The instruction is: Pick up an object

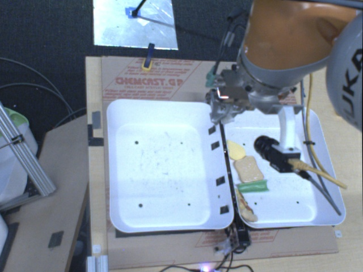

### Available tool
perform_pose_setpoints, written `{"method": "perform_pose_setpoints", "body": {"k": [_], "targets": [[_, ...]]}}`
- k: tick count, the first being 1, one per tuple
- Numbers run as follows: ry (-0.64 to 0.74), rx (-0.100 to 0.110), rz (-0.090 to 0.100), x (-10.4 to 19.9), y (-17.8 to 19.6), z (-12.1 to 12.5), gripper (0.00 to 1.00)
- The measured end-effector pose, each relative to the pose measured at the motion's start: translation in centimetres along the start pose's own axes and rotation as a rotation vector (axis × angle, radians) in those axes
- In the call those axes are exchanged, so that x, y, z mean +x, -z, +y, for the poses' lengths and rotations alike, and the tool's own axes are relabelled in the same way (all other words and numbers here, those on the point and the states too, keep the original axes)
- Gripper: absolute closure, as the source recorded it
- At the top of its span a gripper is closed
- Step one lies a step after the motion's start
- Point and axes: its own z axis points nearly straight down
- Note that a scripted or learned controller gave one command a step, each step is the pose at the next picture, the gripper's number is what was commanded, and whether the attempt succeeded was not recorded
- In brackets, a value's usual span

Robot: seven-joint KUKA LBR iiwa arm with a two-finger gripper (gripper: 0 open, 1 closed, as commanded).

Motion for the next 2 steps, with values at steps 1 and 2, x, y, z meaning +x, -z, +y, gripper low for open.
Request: {"method": "perform_pose_setpoints", "body": {"k": [1, 2], "targets": [[0.008, 0.006, -0.001, 0.2, 0.6, 0.0, 1.00], [0.014, 0.004, -0.001, 0.2, 1.7, 0.0, 1.00]]}}
